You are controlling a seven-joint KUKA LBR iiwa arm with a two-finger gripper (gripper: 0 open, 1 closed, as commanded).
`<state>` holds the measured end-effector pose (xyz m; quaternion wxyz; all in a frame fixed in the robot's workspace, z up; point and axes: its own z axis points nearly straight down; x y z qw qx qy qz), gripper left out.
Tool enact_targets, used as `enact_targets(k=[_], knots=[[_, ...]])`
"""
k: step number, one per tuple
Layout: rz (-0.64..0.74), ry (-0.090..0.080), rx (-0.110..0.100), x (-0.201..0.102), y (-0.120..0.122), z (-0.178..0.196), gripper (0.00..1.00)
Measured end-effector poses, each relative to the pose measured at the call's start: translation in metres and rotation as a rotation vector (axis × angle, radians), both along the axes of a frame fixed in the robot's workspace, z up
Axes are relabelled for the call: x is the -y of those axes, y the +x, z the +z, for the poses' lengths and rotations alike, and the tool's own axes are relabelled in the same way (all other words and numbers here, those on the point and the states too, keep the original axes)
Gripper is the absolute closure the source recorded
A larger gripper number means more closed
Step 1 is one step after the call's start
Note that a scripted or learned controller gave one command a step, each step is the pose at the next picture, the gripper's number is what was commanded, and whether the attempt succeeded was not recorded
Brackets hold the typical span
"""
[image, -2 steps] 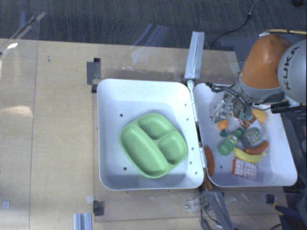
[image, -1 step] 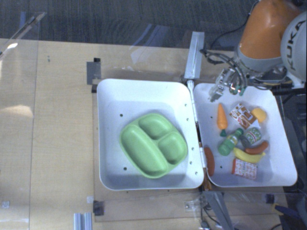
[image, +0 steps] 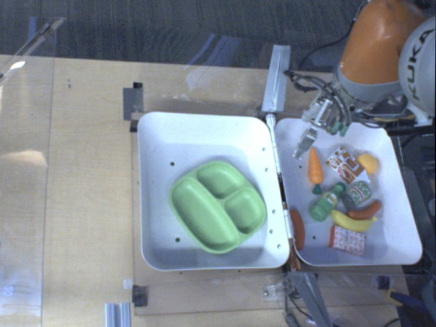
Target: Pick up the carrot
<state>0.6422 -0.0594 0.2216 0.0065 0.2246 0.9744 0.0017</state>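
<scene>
The carrot [image: 314, 167], small and orange with a green stub at its lower end, lies upright in the picture near the left wall of the right bin [image: 402, 247]. My gripper [image: 319, 133] hangs just above and slightly right of the carrot's top end, at the bin's back left. It looks open, with nothing between its fingers; one slim finger [image: 304, 142] points down-left toward the carrot without touching it.
Crowded round the carrot are a green bottle [image: 325, 201], a banana [image: 351, 221], a can [image: 359, 193], a carton [image: 343, 163], a red box [image: 347, 240] and a sausage [image: 298, 229]. The left bin [image: 157, 135] holds a green divided plate [image: 218, 205].
</scene>
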Motion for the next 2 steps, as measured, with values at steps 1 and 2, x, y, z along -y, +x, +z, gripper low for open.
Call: enact_targets(k=[1, 2], knots=[[-0.018, 0.000, -0.002, 0.027, -0.012, -0.124, 0.00], [-0.016, 0.000, 0.009, 0.026, -0.009, -0.111, 1.00]])
